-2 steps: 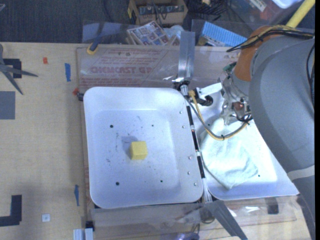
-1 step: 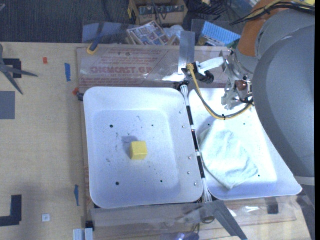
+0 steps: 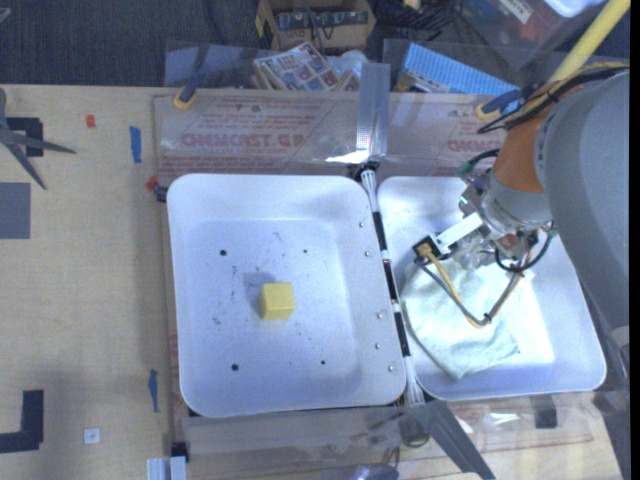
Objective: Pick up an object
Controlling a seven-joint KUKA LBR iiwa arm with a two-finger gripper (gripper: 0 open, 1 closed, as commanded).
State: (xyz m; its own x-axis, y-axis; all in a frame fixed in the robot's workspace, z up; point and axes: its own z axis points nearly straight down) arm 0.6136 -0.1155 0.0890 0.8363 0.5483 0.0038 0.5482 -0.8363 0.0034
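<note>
A small yellow block [image 3: 277, 300] lies near the middle of the left bin [image 3: 200, 208]. In the right bin [image 3: 570, 368] a crumpled white cloth [image 3: 465, 323] is spread across the floor. The gripper [image 3: 472, 258] hangs low over the upper part of the right bin, just above the cloth's top edge, with a yellow-and-black cable [image 3: 462, 298] looping below it. The grey arm with its orange band [image 3: 515, 163] comes in from the right. The gripper is well to the right of the yellow block, across the divider.
A metal divider [image 3: 385, 268] separates the two bins. Behind them stands a clear plastic sheet [image 3: 270, 138] with clamps, with boxes and clutter beyond. The wooden bench [image 3: 80, 298] extends to the left with tape marks.
</note>
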